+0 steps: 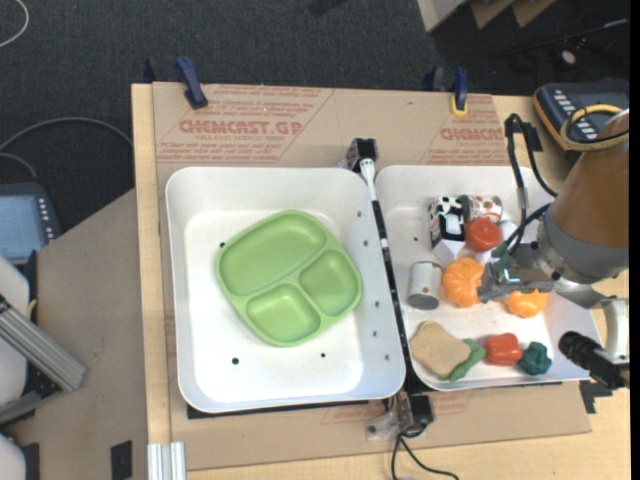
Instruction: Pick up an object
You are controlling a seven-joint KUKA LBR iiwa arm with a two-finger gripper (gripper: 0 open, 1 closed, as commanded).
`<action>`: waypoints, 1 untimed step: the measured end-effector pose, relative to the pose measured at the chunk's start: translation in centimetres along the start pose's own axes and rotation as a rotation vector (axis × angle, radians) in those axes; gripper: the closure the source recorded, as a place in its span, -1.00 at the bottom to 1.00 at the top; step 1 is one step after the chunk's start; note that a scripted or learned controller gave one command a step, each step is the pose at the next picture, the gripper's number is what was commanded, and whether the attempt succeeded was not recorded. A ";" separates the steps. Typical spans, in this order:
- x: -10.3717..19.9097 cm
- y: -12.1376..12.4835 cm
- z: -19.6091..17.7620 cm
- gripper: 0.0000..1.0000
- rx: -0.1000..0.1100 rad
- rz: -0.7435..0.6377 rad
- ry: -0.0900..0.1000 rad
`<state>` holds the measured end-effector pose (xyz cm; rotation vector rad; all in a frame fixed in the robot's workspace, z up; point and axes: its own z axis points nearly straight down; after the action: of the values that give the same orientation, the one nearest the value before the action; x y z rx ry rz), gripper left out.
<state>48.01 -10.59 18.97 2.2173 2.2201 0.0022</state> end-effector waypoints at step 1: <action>-1.5 1.2 7.4 1.00 0.010 0.003 0.003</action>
<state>49.24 -12.06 11.55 2.2272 2.2238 -0.0057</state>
